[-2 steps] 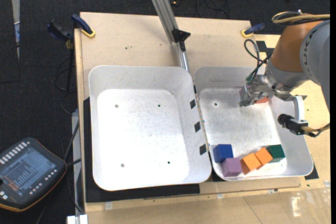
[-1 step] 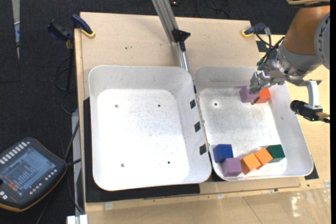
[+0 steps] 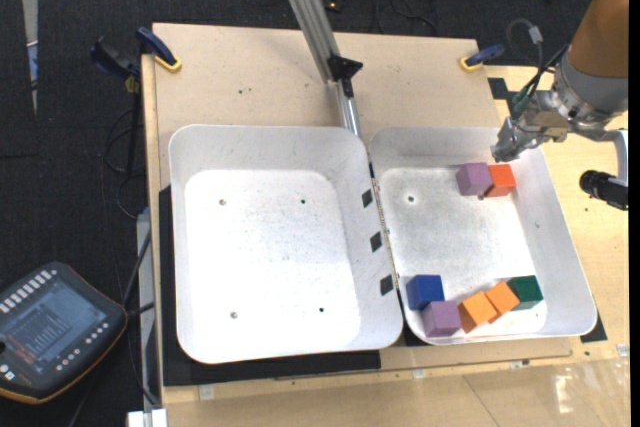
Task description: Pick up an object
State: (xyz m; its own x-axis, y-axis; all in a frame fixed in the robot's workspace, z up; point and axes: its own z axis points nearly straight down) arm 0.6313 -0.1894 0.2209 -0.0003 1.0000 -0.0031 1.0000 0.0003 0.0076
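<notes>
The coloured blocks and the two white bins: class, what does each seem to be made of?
The coloured blocks look like matte foam or painted wood: flat colour, no glare, though the camera view cannot settle which. The two white bins look like moulded plastic: smooth, rounded corners, faint sheen, scuffed with dark specks.

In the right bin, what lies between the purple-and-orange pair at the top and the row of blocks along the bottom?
Nothing: the camera view shows bare white bin floor between the upper purple block and the lower orange block.

Grey arm (image 3: 585, 100), orange band (image 3: 605, 30), green cable (image 3: 535, 75).
</notes>
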